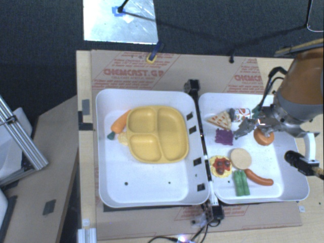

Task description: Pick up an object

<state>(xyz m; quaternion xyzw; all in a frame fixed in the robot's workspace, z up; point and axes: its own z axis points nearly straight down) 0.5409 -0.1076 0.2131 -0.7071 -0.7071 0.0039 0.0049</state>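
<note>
1. The arm (304,90) reaches over the right bin (291,186).
2. A yellow divided plate (154,134) lies in the left bin (152,191), a carrot (120,121) touching it.
3. The gripper (251,122), whose finger state I cannot tell, hovers beside the orange round object (264,137), near the pizza slice (220,119).

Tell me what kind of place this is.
Most likely a robotics lab bench set up for grasping trials: two white bins side by side on a board, toy food such as a sausage and pizza slice, and a robot arm reaching in.
</note>
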